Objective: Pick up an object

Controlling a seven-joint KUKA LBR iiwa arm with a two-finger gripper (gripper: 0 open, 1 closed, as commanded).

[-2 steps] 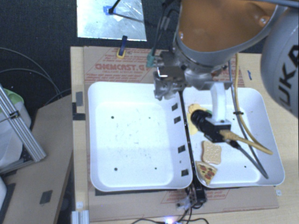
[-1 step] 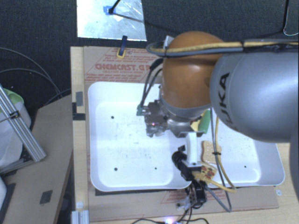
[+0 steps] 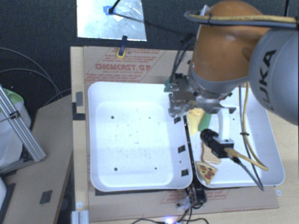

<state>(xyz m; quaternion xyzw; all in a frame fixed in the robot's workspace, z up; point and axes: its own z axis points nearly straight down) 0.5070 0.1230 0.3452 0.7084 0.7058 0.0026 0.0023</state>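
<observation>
- The gripper (image 3: 202, 107) is hanging low over the left part of the right bin (image 3: 266, 171), just beside the divider between the two bins; the bulky wrist is hiding its tips, so whether they are spread or pressed together cannot be told.
- A yellow piece (image 3: 196, 114) and a pale green object (image 3: 205, 121) are lying right under the wrist, partly covered by it.
- A small flat patterned object (image 3: 206, 172) is resting nearer the front corner of the same bin, apart from the gripper.
- The arm (image 3: 233, 36), with its orange band, is reaching in from the right above the bin.
- The left bin (image 3: 98, 125) is sitting beside it on the cardboard sheet (image 3: 126, 64).
</observation>
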